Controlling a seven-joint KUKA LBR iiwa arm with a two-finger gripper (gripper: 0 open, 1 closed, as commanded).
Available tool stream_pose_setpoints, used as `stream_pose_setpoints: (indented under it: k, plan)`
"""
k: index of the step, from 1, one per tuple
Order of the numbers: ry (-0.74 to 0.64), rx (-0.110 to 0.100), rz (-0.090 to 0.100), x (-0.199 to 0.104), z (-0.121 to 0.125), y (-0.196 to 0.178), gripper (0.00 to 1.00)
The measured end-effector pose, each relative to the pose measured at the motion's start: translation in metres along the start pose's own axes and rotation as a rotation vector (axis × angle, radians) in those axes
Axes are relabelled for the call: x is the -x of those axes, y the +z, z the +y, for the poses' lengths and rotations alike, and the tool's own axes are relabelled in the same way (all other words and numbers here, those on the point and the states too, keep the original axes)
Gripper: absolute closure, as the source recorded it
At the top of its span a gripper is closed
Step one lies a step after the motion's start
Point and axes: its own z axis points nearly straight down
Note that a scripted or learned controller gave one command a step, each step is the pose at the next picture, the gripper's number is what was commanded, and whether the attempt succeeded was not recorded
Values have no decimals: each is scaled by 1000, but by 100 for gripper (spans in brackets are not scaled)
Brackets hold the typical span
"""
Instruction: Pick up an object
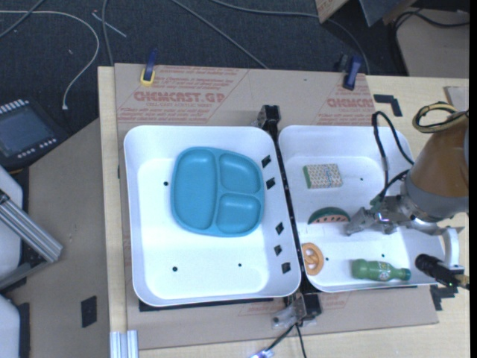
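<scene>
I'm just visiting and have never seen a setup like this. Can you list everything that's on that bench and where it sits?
Bins: two, white, side by side; left bin, right bin.
Divided plate: one, blue, in the left bin.
Patterned block: one, pale with green speckles, upper part of the right bin.
Watermelon slice: one, green and red, middle of the right bin.
Pretzel: one, orange-brown, lower left of the right bin.
Bottle: one, green, lying along the right bin's lower edge.
Arm: one, grey and orange, from the right.
Gripper: one, grey, beside the watermelon slice.
</scene>
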Motion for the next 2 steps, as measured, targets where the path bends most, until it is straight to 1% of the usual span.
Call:
stream_pose_setpoints:
  k: [1,2]
  plan:
    - [0,6,-2,0,1,-14,100]
    - [0,10,-5,2,0,-57,100]
